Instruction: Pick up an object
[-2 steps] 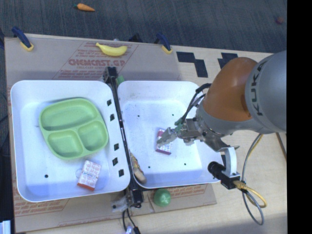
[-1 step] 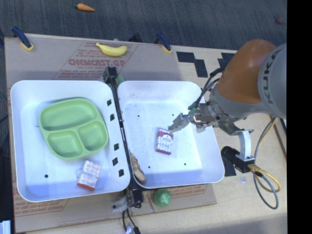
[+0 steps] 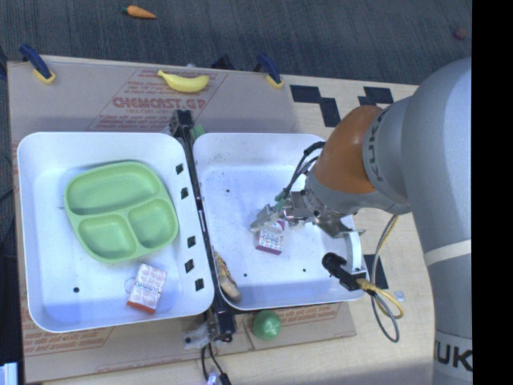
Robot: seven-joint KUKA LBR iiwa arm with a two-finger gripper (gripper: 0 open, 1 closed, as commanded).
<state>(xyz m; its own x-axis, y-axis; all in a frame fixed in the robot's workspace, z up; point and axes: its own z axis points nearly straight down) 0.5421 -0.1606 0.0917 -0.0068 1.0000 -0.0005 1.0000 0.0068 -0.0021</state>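
Gripper (image 3: 268,216) was down inside the right bin (image 3: 240,291), roughly mid-bin, with its fingers spread and the small red-and-white packet (image 3: 271,239) lying just below the tips, touching or nearly so; hard to say from this angle, but nothing sat between the fingers. Left of that bin, the other bin (image 3: 32,239) held a green divided plate (image 3: 120,209) and a second packet (image 3: 147,287) near its front edge.

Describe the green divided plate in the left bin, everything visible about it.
The green divided plate is pale green, looks like moulded plastic, with rounded corners and three compartments: one large along its upper side, two smaller below. It lies flat, turned at a slant, on the floor of the left bin, toward its upper middle. Nothing sits in it. A small red-and-white packet lies just below, apart from it.
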